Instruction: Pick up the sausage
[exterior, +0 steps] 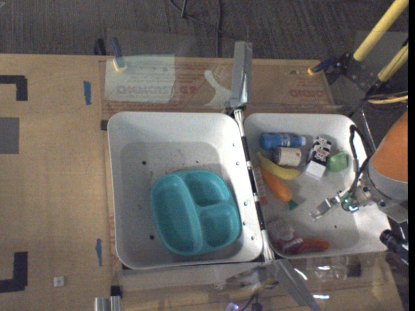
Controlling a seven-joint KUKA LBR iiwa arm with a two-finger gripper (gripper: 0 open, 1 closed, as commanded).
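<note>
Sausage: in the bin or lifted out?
In the bin. The sausage lies flat on the right bin's floor near its front edge, apart from the hand.

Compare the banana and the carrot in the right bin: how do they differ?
Colour: the banana is yellow, the carrot orange with a green tip. Shape: the banana curves, the carrot runs straight and tapers. Place: the banana lies farther up the right bin, just under a small can; the carrot sits below it. Both lie flat at a similar slant, close together near the bin's left wall.

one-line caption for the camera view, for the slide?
Gripper hovers in the right bin above the red sausage; teal divided plate sits in the left bin.
</note>
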